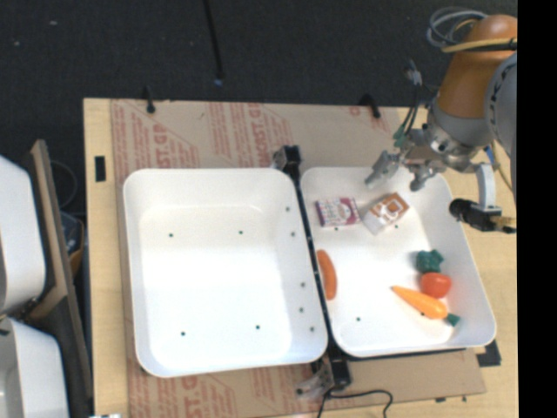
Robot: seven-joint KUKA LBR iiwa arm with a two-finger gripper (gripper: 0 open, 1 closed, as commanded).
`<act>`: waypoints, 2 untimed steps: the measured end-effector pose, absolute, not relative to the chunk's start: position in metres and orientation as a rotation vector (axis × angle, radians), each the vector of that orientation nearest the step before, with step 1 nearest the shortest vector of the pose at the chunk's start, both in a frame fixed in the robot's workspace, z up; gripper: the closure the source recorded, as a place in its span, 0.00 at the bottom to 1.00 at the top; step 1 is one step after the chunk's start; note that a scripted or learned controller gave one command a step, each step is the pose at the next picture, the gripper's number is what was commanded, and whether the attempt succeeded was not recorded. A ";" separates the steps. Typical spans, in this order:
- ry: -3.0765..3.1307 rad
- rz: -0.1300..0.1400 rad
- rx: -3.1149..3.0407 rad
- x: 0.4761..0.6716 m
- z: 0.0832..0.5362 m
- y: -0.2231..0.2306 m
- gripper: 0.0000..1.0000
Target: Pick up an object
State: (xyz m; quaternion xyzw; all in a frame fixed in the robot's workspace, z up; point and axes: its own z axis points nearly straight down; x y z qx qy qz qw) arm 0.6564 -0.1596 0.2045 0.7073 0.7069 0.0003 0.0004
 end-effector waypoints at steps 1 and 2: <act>2.219 0.002 2.221 0.657 0.215 -0.160 1.00; 2.222 0.004 2.217 0.599 0.237 -0.110 1.00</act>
